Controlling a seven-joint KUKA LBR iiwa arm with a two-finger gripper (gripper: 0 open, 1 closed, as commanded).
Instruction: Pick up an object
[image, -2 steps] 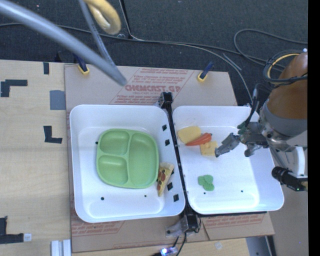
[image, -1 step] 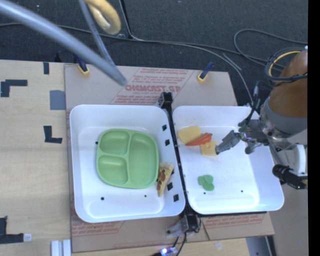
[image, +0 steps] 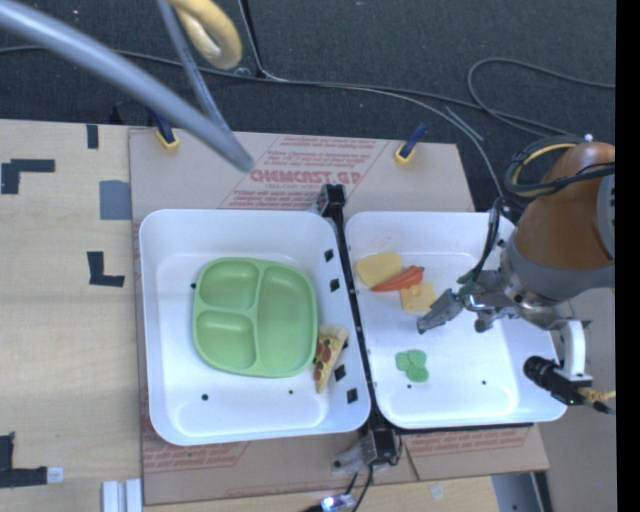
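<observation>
The likeliest things to pick lie in the right bin (image: 500, 400): a yellow block (image: 378, 268) near its upper left corner, an orange carrot-like piece (image: 398, 279) just beside it, a second small yellow piece (image: 418, 297) touching or nearly touching the carrot, and a green leafy piece (image: 411, 365) lower down, apart from the rest. The gripper (image: 440, 315) sits over this bin, its dark tip just to the right of the small yellow piece. Whether its fingers are spread or closed cannot be told (the tip reads as one dark wedge), and nothing is visibly held between them.

So the pick seems not yet done: all four pieces rest on the bin floor.

In the left bin (image: 160, 400) lie a green divided plate (image: 254, 317) and a pizza slice (image: 327, 356) beside its right edge.
</observation>
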